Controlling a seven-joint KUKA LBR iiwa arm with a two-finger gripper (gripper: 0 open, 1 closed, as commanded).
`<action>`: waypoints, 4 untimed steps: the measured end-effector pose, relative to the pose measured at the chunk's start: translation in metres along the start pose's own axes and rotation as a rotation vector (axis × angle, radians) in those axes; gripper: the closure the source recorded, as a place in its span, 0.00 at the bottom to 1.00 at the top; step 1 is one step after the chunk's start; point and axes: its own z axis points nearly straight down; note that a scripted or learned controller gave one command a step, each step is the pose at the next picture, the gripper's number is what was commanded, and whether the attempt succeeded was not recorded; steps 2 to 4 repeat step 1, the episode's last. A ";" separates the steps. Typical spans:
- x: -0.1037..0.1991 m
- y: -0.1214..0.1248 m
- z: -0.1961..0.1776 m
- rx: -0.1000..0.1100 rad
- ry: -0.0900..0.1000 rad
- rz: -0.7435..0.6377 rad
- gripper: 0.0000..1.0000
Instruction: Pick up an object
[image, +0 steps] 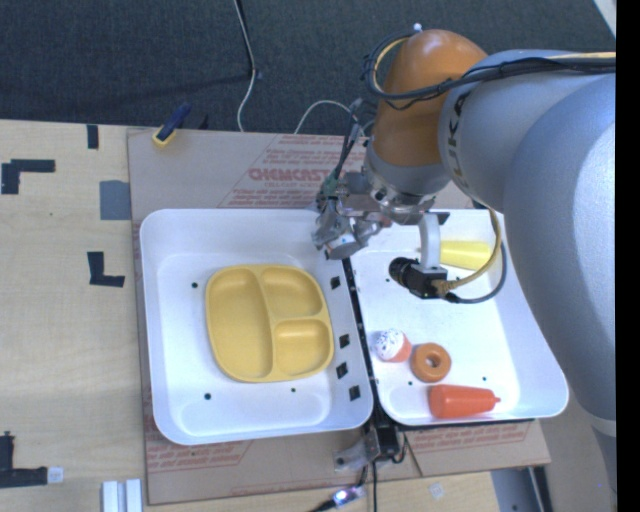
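Observation:
My gripper (338, 232) hangs over the back end of the wall between the two bins, under the orange band of the arm. The right bin (520, 350) holds a yellow block (466, 254) at the back, partly hidden by the arm. Toward its front lie a small white and orange piece (390, 346), a brown ring-shaped doughnut (431, 361) and an orange carrot-like cone (463, 401). A yellow divided plate (268, 322) rests in the left bin (170, 300). I see nothing held by the gripper.
A black fitting with a cable (415, 276) hangs from the wrist over the right bin. The bins sit on a cardboard sheet (230, 170). A small blue and yellow item (171, 125) lies at the sheet's back left corner.

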 end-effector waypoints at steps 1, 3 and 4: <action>0.053 -0.007 0.009 0.000 0.001 -0.001 1.00; 0.053 -0.007 0.009 0.000 0.001 -0.001 1.00; 0.053 -0.007 0.009 0.000 0.001 -0.001 1.00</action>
